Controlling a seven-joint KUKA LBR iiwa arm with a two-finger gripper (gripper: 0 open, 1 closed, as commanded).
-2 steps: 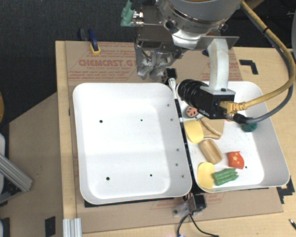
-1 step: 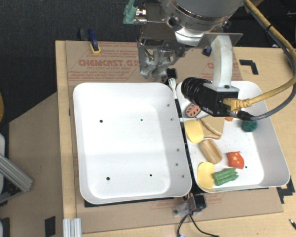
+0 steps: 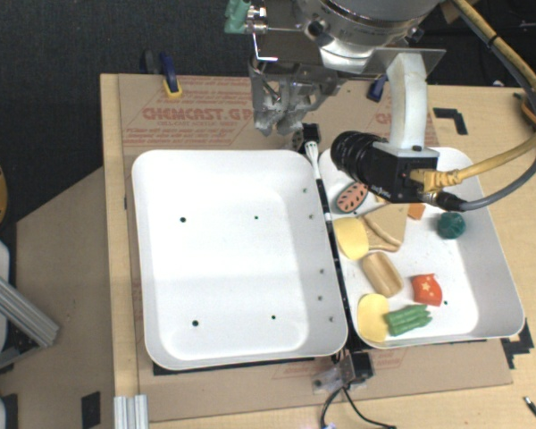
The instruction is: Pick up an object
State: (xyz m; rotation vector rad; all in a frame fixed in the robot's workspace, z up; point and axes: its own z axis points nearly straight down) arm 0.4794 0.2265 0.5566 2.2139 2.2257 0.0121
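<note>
Nearest us, at the front of the right bin (image 3: 472,280), a green bean pod toy (image 3: 406,319) lies against a yellow disc (image 3: 368,316). Just behind them sits a red piece with a yellow star (image 3: 427,289), and beside that a tan bread roll (image 3: 381,273). Further back there's a yellow wedge (image 3: 349,237) touching a tan slice (image 3: 386,231), with a dark green ball (image 3: 451,226) off towards the right wall. Beyond those are a small orange block (image 3: 416,211) and a pink slice with dark spots (image 3: 351,197), close to the wall shared by the bins. Every candidate is in that right bin, all lying flat. The left bin (image 3: 223,266) is bare white.

At the far end, the gripper (image 3: 281,114) hangs over the brown printed board (image 3: 196,113) past the left bin's far rim, near the seam between the bins. It's a tangle of metal from this angle, and I cannot tell how wide it stands. I can make out no toy in it.

My read is that the pick hasn't begun. Nothing is lifted, and the gripper sits well apart from the toys. What's left is the whole job: travel over the right bin, descend, close on one piece, raise it.
</note>
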